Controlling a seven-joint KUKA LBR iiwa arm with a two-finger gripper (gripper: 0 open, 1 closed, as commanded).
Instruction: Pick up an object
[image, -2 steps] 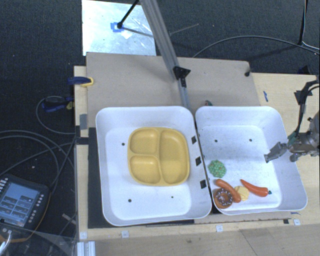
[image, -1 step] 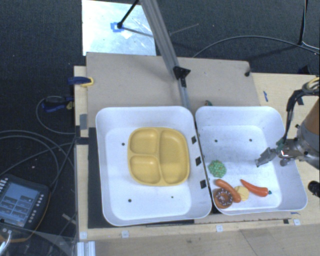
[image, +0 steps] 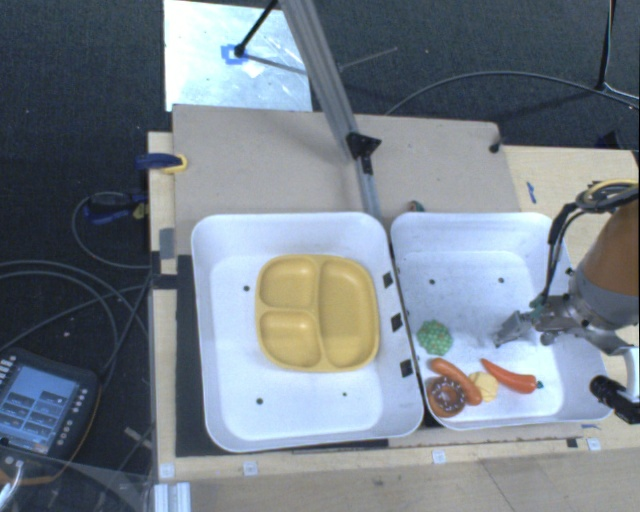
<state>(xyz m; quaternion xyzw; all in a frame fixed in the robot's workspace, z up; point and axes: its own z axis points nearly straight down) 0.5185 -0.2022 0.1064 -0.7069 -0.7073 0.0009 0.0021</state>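
Donut (image: 445, 397), sausage (image: 455, 378), carrot (image: 508, 377) crowd below gripper (image: 512, 329), seemingly open, empty.

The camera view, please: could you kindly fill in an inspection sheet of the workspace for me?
Surface: bench bears left bin and right bin.
Job's things: green toy, sausage, doughnut, carrot, small yellow piece, all in the right bin.
Clutter: yellow divided tray in the left bin.
Grippers: gripper above the right bin, near the carrot.
Cables: loops on the floor at left.
Surroundings: pendant, clamps.
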